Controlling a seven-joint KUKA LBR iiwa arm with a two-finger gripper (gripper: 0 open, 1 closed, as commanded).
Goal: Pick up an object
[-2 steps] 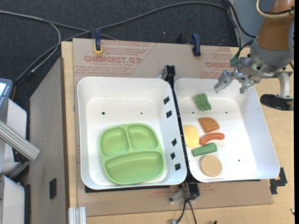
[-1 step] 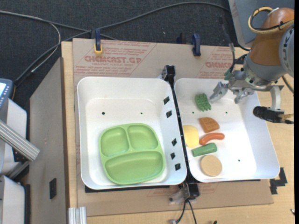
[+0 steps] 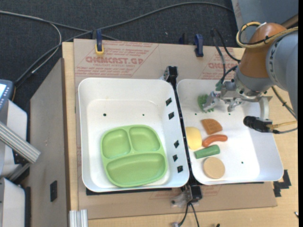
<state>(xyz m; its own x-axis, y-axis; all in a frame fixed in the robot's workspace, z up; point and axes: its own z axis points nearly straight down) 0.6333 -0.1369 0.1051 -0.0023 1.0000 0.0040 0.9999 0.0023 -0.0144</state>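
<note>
We see 2 shallow white bins side by side on a cardboard-covered surface (image 3: 142, 56). The left bin (image 3: 90, 126) holds a green divided plate (image 3: 134, 155) with 3 compartments, lying flat in the lower half of the bin.

The right bin (image 3: 255, 150) holds 6 toy food pieces. A green leafy piece (image 3: 207, 102) lies in its upper left part. Below it sits a brown toast-like piece (image 3: 211, 125), with a yellow lemon-like piece (image 3: 193, 137) to its lower left, close to the bin's left wall. A red sausage (image 3: 215, 139) lies just under the brown piece. A green cucumber-like piece (image 3: 207, 151) is just below the sausage, and a round tan disc (image 3: 214, 167) lies near the bin's lower edge.

The arm (image 3: 265, 56) reaches in from the upper right of the frame, its wrist low over the upper part of the right bin. The jaws are just to the right of the green leafy piece. We cannot tell whether they are apart or together, or whether they touch that piece.

At the top edge of the cardboard, a yellow clamp (image 3: 99, 44) sits toward the left and a blue clamp (image 3: 199, 46) toward the right.
</note>
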